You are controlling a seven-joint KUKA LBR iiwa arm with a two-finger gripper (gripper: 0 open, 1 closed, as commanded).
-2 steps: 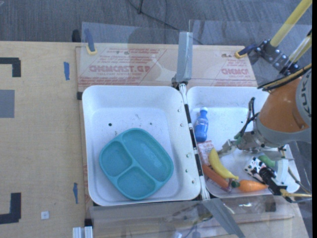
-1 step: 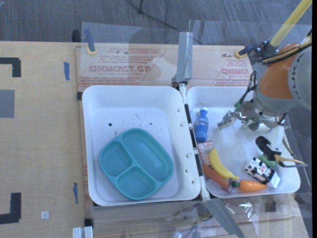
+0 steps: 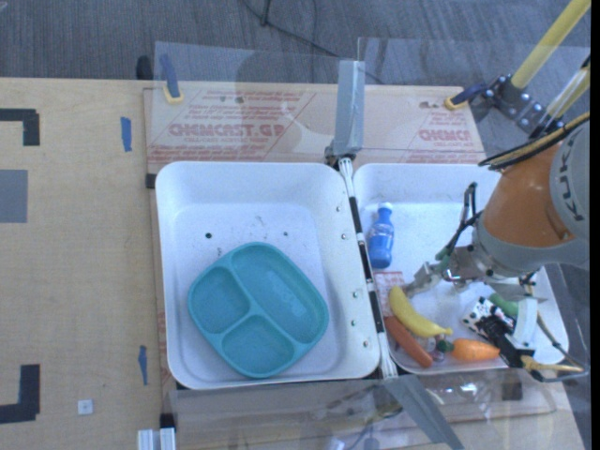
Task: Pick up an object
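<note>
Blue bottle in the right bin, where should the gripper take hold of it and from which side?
Grip the blue bottle around the middle of its body, coming straight down from above. It appears to lie flat, white cap toward the far wall, so closing across its narrow width looks best. The bin wall is close beside it.

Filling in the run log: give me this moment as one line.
gripper: over right bin, near banana | right bin: blue bottle, banana, carrot | left bin: teal divided plate

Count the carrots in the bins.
2, both at the near edge of the right bin: the left carrot beside the banana, the right carrot further right. The arm may hide more.
</note>
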